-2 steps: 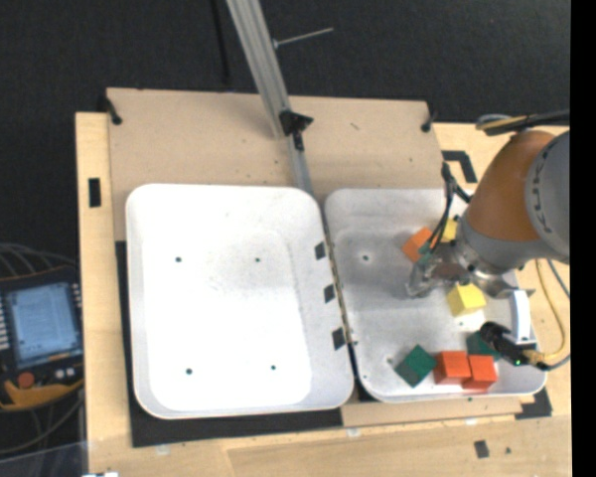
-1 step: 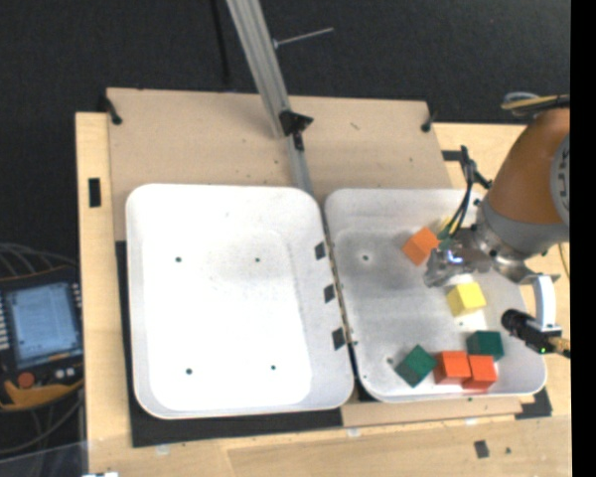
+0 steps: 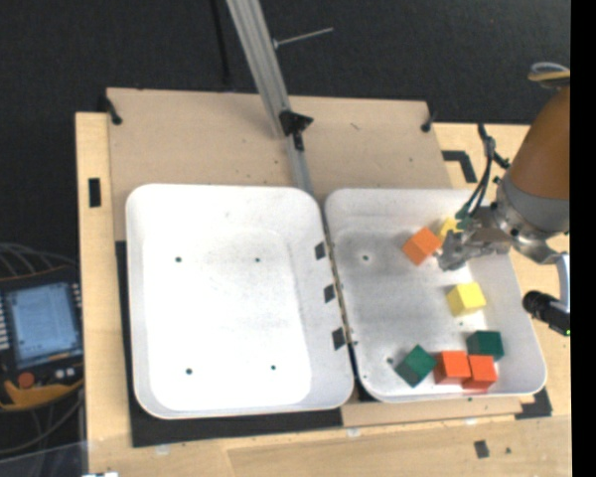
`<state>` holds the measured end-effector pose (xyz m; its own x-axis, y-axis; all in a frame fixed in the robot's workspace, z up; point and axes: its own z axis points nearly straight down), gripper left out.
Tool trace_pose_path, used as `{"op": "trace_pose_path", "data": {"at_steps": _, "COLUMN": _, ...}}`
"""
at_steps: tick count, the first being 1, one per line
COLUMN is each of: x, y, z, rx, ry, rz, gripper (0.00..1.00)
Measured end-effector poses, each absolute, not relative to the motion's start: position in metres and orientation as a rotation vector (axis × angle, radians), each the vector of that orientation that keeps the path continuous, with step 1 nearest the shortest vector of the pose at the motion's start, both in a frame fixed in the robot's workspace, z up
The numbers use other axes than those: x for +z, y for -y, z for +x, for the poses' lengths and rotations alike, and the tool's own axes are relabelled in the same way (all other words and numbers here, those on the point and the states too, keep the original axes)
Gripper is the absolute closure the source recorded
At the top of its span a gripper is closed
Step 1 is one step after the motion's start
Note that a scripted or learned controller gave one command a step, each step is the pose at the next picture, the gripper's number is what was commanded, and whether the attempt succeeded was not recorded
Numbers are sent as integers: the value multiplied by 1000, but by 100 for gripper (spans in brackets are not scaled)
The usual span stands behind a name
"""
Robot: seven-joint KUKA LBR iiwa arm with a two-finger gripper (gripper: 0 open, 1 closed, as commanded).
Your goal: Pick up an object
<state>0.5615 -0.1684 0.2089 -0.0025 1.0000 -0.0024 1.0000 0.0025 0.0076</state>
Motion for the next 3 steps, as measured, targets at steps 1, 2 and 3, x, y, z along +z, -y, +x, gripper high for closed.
{"op": "trace_pose_path", "data": {"at_steps": 1, "x": 203, "y": 116, "z": 565, "rx": 2, "ry": -2229, "rz": 2214, "gripper": 100}}
{"op": "trace_pose_path", "data": {"at_steps": 2, "x": 203, "y": 57, "z": 562, "rx": 2, "ry": -2231, "rz": 2214, "gripper": 100}}
{"op": "trace_pose_path", "data": {"at_steps": 3, "x": 210, "y": -1, "z": 575, "rx": 4, "ry": -2231, "rz": 2212, "gripper": 100}}
